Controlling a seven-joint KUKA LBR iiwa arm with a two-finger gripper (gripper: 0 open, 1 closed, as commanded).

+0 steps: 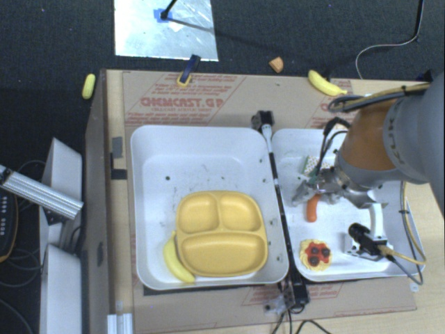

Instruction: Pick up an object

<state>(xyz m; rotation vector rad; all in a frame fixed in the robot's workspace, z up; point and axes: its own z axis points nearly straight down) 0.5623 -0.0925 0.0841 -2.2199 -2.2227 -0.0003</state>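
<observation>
Small orange carrot (312,208) in right bin (361,270)

Even overhead light, soft focus, glare on white bins (208,145)

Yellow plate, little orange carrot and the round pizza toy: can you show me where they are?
yellow plate (221,232): camera view, on the ridge between its compartments.
orange carrot (313,208): camera view, middle of its body.
pizza toy (316,254): camera view, on its red topping.
</observation>
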